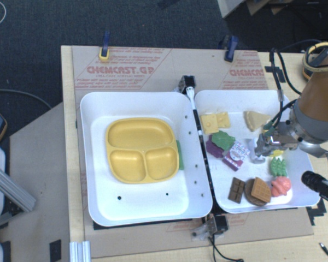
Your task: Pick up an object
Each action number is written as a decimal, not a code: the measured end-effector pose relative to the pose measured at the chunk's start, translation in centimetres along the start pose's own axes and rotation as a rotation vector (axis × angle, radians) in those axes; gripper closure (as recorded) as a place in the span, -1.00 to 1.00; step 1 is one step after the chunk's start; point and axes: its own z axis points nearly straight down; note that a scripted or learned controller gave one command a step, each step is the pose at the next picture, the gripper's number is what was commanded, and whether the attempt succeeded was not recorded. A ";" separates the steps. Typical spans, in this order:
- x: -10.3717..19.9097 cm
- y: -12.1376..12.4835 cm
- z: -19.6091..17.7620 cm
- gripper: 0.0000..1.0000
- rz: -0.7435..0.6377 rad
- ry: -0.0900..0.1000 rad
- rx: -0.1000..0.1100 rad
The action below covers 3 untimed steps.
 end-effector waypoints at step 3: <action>6.2 1.9 1.0 1.00 0.001 0.002 0.008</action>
